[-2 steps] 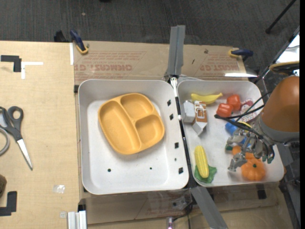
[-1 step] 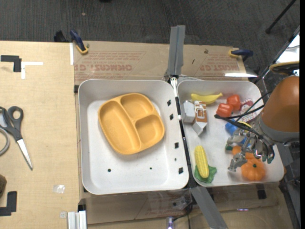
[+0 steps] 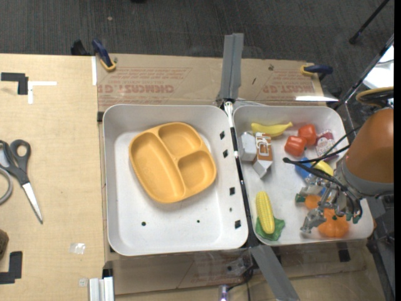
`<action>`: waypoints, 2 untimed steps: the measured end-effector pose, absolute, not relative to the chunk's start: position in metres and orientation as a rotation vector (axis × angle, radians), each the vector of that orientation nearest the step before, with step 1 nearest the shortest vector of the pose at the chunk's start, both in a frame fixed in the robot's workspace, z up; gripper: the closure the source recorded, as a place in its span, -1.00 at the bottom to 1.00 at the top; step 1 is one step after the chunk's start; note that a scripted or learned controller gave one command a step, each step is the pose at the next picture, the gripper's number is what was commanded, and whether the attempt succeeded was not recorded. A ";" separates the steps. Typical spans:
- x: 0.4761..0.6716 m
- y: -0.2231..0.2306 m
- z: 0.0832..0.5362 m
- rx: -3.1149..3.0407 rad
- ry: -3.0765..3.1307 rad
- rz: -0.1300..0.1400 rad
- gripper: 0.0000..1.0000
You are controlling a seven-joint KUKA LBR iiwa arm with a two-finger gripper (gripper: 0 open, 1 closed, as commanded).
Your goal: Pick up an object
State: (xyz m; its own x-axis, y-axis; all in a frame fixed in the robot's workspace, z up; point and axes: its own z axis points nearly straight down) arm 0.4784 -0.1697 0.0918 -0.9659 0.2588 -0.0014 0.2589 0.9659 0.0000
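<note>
The right bin holds several toys: a yellow banana, two red tomatoes, a white and orange carton, a corn cob on a green leaf, and an orange fruit at the near right corner. My gripper hangs low over that near right corner, just left of the orange fruit and touching or almost touching it. Wires and the wrist hide part of a blue and yellow item behind it.
The left bin contains a yellow divided plate. Scissors lie on the wooden bench at the far left. The grey divider clamps run between the bins. The arm's orange band looms over the right bin's edge.
</note>
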 end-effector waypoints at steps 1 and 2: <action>0.549 -0.146 0.092 0.510 3.096 0.001 -1.00; 0.614 -0.106 0.093 0.871 3.013 0.000 -1.00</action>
State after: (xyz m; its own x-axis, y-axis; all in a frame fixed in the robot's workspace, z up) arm 0.6135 -0.1058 0.0935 -0.8457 0.5337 -0.0053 0.5337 0.8457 0.0012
